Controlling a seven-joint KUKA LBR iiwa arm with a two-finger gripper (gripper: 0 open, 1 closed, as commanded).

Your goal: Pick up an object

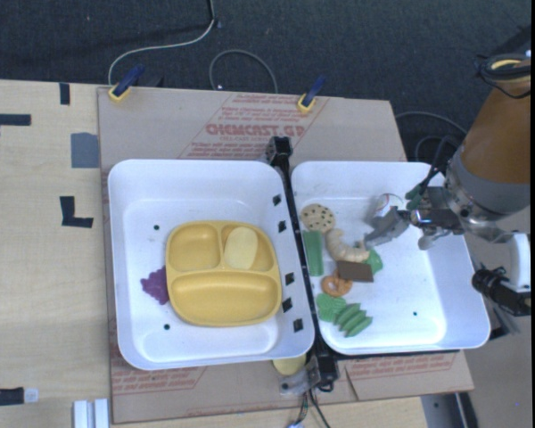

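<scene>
Grey gripper (381, 221) (fingers parted) grasps nothing.

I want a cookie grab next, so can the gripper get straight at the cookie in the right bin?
Probably yes. The gripper hovers just right of the cookie, which lies uncovered with bare bin floor between them.

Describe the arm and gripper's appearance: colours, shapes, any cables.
The arm is a thick rounded column, orange-brown on top with a grey section below toward the wrist. The gripper is grey metal with slim fingers, and a small green part sits at its wrist. Thin dark cables loop beside the wrist. A white and black fitting sits below the arm.
</scene>
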